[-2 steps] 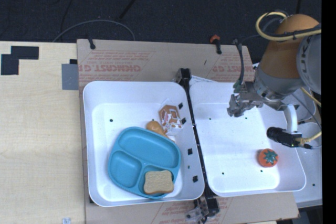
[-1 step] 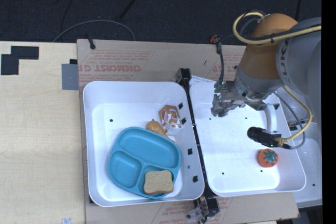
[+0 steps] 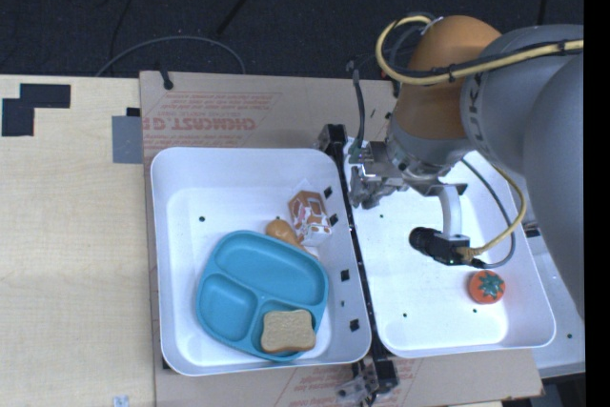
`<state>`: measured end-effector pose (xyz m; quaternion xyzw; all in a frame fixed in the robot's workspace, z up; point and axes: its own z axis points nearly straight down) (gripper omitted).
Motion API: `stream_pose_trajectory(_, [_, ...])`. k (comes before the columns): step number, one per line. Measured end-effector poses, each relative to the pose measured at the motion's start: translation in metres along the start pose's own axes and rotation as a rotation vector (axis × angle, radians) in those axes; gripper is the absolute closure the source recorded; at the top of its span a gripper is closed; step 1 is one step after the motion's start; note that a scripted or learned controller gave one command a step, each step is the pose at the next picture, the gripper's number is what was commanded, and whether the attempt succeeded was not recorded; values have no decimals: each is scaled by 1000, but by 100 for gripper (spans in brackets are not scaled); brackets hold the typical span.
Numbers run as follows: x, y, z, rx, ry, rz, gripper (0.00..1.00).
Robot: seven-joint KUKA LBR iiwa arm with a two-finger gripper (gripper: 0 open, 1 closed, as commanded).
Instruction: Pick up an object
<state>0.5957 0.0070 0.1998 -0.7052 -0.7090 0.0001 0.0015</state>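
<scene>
My gripper (image 3: 366, 189) hangs over the left edge of the right bin (image 3: 429, 324), close to the divider between the two bins. A small orange-red tomato toy with a green top (image 3: 486, 287) lies at the right side of that bin, well apart from the gripper. In the left bin (image 3: 176, 205) a brown-and-white wrapped packet (image 3: 309, 213) and a small tan object (image 3: 281, 231) lie just left of the gripper, across the divider. A slice of bread (image 3: 287, 331) rests on a blue divided plate (image 3: 250, 286).
The grey arm with its orange band (image 3: 448, 81) covers the upper right bin. A black part on a yellow cable (image 3: 437, 245) hangs over the right bin's middle. Cardboard (image 3: 238, 114) lies under both bins, on the wooden bench (image 3: 67, 243).
</scene>
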Motion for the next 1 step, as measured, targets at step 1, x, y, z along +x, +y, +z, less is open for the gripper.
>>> stream_pose_trajectory(1, [62, 7, -9, 0, 0, 1, 100])
